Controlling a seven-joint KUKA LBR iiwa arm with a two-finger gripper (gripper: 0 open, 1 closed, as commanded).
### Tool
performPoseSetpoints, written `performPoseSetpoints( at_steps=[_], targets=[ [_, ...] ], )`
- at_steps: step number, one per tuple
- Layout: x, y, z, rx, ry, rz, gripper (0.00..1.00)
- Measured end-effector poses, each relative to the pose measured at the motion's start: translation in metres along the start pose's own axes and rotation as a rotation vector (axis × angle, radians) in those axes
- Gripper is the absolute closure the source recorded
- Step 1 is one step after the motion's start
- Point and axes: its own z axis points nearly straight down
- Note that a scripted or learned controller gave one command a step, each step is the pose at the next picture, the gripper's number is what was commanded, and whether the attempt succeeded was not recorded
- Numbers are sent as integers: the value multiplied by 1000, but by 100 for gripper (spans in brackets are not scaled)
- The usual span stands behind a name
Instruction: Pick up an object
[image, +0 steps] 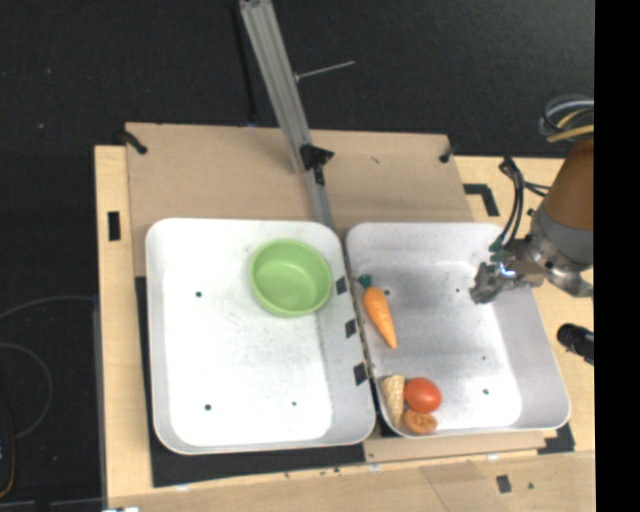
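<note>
The right bin (500, 400) holds an orange carrot (380, 316) near its left wall, lying lengthwise. A red tomato (423, 394) sits at the bin's front, with a tan bread-like piece (393, 394) to its left and a small brown piece (419, 423) just in front. A green bowl (291, 278) rests upright in the left bin (200, 400), toward its back right. My gripper (487, 283) hangs over the right bin's back right area, well away from the carrot and tomato, with nothing seen in it.
A grey metal pole (285, 100) slants from the top down to the gap between the bins. Cables (515, 200) hang by the arm at the right. Brown board (380, 180) lies behind the bins.
</note>
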Motion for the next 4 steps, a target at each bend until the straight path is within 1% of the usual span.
performPoseSetpoints(
  at_steps=[1, 2, 3, 4],
  targets=[
    [1, 3, -64, -2, -1, 0, 100],
    [0, 4, -83, 3, 1, -1, 100],
    [55, 20, -84, 4, 2, -4, 100],
    [109, 34, -65, 7, 3, -3, 100]
  ],
)
